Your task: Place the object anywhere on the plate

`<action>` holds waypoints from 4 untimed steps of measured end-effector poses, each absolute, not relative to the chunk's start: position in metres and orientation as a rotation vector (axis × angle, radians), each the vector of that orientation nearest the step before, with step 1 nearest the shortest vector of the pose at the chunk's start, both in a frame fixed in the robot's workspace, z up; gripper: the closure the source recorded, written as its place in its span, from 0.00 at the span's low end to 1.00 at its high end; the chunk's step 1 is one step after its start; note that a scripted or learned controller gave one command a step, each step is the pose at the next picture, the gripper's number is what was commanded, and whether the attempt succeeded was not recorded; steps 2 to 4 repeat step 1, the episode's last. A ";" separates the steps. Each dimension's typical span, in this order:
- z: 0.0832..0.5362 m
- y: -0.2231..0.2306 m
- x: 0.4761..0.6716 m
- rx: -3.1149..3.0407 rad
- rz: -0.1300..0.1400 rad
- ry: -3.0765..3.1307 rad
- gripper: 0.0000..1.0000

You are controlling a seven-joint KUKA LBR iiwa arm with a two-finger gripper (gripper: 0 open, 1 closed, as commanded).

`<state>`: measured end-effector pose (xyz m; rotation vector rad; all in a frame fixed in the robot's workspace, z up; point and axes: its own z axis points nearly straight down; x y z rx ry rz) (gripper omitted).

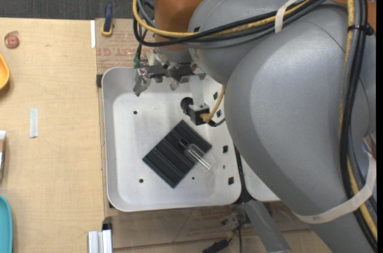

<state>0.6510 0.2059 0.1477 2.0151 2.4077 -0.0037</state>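
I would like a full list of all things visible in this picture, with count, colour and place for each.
white bin: one, white, centre of the view, on the bench.
black ribbed plate: one, black, lying flat in the white bin, turned diagonally.
clear small object: one, transparent, resting on the black ribbed plate near its right corner.
wooden board: one, light tan, left of the white bin.
orange item: one, orange, at the left edge, cut off by the frame.
teal item: one, teal, bottom left corner, cut off.
blue clamp: one, blue, above the white bin's top left corner.
end effector: one, grey metal, over the white bin's top edge.
arm: one, grey with an orange band, filling the right side.
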 end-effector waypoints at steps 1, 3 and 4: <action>0.200 0.219 0.634 2.428 -0.006 1.991 0.00; 0.200 0.219 0.634 2.428 -0.006 1.991 0.00; 0.200 0.219 0.634 2.428 -0.006 1.991 0.00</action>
